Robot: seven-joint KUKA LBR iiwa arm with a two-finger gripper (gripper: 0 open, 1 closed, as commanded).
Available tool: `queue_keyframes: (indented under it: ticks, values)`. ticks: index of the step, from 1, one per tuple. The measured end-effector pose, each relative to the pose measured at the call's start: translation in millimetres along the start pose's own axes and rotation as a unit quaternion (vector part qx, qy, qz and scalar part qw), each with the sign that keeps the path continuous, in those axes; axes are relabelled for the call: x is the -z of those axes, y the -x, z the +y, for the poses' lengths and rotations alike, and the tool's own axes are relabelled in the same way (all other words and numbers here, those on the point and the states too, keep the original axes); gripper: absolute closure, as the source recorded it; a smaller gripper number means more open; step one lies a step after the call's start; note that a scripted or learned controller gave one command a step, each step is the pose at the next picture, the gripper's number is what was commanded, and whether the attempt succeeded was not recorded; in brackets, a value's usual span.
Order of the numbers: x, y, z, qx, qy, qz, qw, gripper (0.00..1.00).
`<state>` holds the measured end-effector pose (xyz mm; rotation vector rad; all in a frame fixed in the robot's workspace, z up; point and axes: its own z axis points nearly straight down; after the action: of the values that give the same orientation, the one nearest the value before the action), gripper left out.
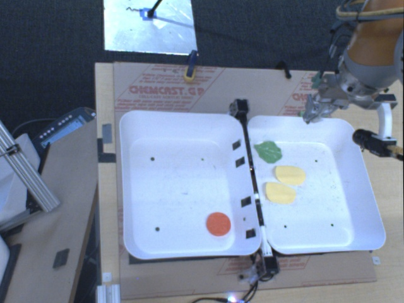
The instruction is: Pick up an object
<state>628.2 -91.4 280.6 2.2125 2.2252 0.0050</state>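
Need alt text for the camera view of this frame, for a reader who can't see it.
The grey arm's gripper hovers over the far rim of the right bin, which holds a green piece and two yellow pieces. An orange disc lies in the left bin.

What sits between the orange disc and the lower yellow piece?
In the camera view, the black clips joining the bins' touching rims lie between the orange disc in the left bin and the lower yellow piece in the right bin.
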Motion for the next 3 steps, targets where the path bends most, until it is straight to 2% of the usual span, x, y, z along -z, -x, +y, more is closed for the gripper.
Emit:
queue_keyframes:
  ticks: [1,2,3]
  values:
    - [251.7,-33.3,-45.2,0.001,0.009,0.000,1.0000,1.00]
    - [134.9,-86.4,-124.3,0.001,-0.008,0.001,1.0000,1.00]
    - [40.1,-149.0,-142.0,0.002,-0.007,0.001,1.0000,1.00]
